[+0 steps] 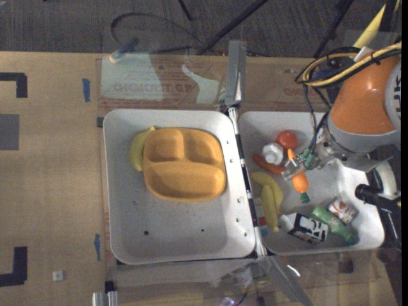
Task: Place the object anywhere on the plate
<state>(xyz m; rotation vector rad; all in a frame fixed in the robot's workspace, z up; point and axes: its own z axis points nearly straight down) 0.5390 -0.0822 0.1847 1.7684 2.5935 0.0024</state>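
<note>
While the orange plate (183, 163) sits in the left bin (121, 190) with its three compartments bare, you have nothing delivered yet: the placing is all ahead of you. A yellow banana (136, 150) lies tucked against the plate's left edge, on the bin floor rather than on the plate, so it does not count.

Your gripper (298, 165) is down in the right bin (360, 190), among the clutter near the bin's middle. Whether it is open or closed you cannot tell from this angle; the tool end is small and mixed in with the items under it. The likeliest target is the small carrot (299, 183), orange with a green tip, lying just below the gripper and seemingly touching it, but nothing shows it as held.

Around it you have a red tomato (287, 138), a white bottle (273, 152) just beside that, and a red chilli-like piece (269, 165) next to the gripper. A second banana (270, 196) lies along the bin's left wall, and a black-and-white carton (308, 228), a green bottle (334, 224) and a small can (342, 210) crowd the near edge.

What is left, by my reading: secure the carrot, lift it clear, carry it across the divider and set it down anywhere on the plate.
</note>
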